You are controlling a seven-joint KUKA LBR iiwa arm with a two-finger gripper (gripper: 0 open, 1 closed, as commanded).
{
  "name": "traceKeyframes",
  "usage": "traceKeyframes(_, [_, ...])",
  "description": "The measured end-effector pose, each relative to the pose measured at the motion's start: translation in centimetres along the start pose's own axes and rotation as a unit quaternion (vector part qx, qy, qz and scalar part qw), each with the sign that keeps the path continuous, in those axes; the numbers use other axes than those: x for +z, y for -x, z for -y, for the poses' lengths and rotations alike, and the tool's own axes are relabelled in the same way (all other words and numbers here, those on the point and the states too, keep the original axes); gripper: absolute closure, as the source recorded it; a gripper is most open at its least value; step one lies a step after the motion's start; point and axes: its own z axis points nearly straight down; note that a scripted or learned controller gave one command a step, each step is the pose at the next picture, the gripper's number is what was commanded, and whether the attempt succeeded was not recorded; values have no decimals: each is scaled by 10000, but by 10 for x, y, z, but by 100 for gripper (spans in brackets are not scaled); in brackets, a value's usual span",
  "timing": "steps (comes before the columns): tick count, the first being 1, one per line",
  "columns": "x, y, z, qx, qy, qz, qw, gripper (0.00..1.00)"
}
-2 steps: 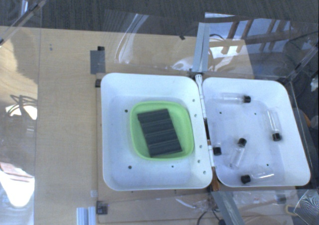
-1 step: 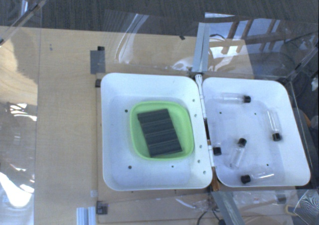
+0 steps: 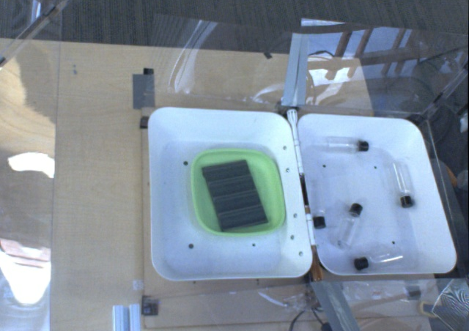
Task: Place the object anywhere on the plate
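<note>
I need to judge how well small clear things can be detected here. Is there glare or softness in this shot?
Camera view: bright window reflections streak the clear panel above the bins; the whole frame is slightly soft; clear vials nearly vanish against the right bin, while the green plate and dark ribbed block read crisply.

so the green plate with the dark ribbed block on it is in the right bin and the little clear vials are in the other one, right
Not quite. The camera view shows the green plate, with the dark ribbed block on it, in the left bin, not the right. The small clear vials with black caps lie in the other one, the right bin, as you said.
</note>
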Motion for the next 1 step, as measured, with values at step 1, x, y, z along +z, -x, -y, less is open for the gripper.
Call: traceKeyframes(1, [0, 1, -1, 547, -5, -1, 9985, 0])
